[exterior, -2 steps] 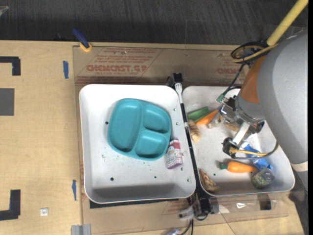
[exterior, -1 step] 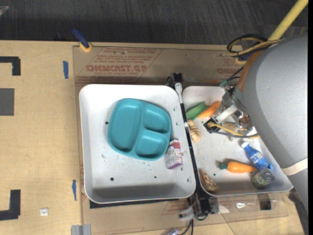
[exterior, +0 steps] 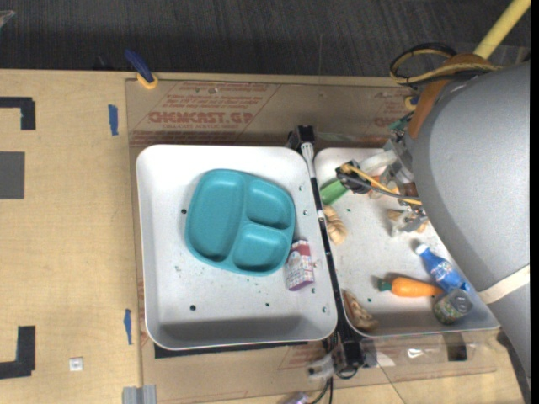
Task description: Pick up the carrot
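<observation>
Bulk of the grey arm (exterior: 476,175) is covering the right side of the frame, and the right part of the right-hand bin (exterior: 370,251) is being hidden beneath it. The gripper itself is being masked by that bulk, so whether it is apart or together cannot be told.

The carrot (exterior: 411,288) is being seen lying flat in the lower right of the right bin, its green end pointing left. Just to its right a blue bottle (exterior: 439,270) is being partly cut off by the arm, with a dark round object (exterior: 452,306) just below it that is hard to make out. A green item (exterior: 333,191) and a yellow-and-black piece (exterior: 364,178) are being seen near the bin's upper left corner; small pale clutter beside them is too unclear to name.

In the left bin (exterior: 168,259) a teal divided tray (exterior: 240,220) is being shown at centre, with a small packet (exterior: 299,267) at its lower right edge.
</observation>
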Robot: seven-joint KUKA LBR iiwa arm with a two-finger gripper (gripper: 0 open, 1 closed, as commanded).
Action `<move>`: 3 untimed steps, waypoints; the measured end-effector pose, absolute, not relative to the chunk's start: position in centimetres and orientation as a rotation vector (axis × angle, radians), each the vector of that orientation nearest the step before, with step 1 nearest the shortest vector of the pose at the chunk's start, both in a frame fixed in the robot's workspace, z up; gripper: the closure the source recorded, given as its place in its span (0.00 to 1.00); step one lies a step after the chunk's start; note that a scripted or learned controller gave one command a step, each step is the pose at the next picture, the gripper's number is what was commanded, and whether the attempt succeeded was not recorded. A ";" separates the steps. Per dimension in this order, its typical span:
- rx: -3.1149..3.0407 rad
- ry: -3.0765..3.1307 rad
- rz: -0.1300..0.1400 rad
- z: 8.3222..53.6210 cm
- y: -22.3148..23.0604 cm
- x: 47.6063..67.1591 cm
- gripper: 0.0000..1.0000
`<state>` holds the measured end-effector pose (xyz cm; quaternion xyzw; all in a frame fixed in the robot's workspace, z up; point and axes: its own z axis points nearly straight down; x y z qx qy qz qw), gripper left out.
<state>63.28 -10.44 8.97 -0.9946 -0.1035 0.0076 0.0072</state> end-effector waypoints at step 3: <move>-3.097 -0.529 -0.013 23.8 -8.7 54.6 0.00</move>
